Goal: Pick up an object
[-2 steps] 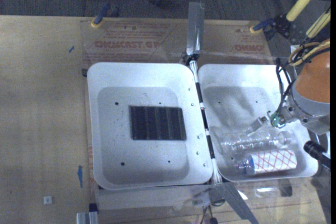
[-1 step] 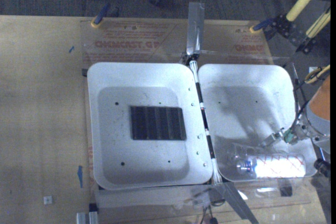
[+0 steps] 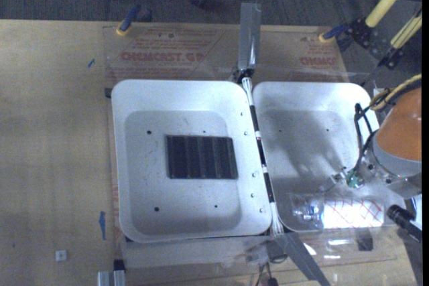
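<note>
One object, a clear packet [image 3: 338, 211] with red lines, lies in the right bin [image 3: 301, 104] at lower right of the frame, its long axis left-right. Your gripper [image 3: 353, 179] hangs just above its middle; you cannot tell the jaw state.

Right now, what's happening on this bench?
The arm reaches in from the right and hangs low over the right bin, near its lower right corner. A clear packet with red cross-hatching lies on that bin's floor just below the arm's end. Whether anything is gripped cannot be told from this view. In the left bin, a dark ribbed rectangular block lies flat in the middle, untouched.
</note>
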You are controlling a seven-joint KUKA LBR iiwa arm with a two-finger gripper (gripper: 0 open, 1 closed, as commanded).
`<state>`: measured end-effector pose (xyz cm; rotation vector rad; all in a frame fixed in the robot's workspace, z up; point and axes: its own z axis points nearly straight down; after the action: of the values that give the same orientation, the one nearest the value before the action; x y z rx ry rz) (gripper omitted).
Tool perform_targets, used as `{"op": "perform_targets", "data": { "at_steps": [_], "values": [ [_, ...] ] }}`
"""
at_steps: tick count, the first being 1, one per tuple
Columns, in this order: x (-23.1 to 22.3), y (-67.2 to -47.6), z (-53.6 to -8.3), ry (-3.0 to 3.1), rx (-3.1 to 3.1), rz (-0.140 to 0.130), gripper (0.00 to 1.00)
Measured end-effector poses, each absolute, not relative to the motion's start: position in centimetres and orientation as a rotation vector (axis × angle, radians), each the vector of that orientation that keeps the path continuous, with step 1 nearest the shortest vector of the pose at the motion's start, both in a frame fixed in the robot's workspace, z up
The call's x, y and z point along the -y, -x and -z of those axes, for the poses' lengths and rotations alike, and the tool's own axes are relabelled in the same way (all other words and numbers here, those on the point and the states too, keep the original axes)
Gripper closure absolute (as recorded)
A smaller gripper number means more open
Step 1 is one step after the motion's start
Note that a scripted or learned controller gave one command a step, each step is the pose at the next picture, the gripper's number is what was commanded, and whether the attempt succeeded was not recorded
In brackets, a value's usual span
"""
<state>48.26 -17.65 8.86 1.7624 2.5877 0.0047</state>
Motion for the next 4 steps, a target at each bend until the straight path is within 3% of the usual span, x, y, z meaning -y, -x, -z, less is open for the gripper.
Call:
{"op": "perform_targets", "data": {
  "at_steps": [2,3,4],
  "values": [
    [9.6,-59.5,-8.9,-2.002,-2.415,-0.004,0.00],
    [9.6,-59.5,-8.9,-2.002,-2.415,-0.004,0.00],
    [10.7,-60.8,-15.3,-2.111,-2.324,0.000,0.00]
  ]
}}
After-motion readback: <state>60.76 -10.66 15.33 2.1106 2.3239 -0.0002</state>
